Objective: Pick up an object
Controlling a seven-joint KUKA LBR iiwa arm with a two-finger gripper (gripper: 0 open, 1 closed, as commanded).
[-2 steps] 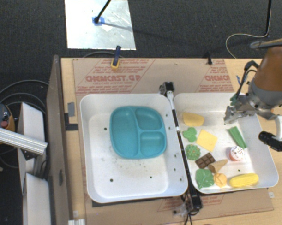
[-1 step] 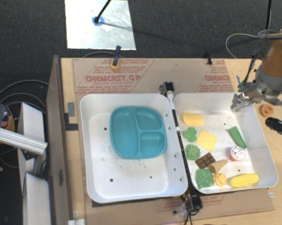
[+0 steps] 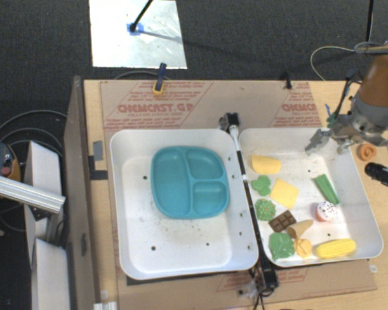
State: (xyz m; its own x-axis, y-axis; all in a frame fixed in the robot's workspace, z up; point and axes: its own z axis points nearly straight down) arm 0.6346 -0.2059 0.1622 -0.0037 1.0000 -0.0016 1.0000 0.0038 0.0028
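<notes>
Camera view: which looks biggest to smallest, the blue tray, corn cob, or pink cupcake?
1. Blue tray, by far.
2. Corn cob.
3. Pink cupcake, smallest.

Small toy foods (image 3: 285, 193) scattered flat across right white bin (image 3: 372, 227)

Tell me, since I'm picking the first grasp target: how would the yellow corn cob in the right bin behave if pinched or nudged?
The corn cob looks rounded and long, so it would probably roll if nudged sideways. Its glossy, toy-like surface suggests it is stiff, light and perhaps slippery. It lies near the right bin wall, which could crowd a grasp.
</notes>
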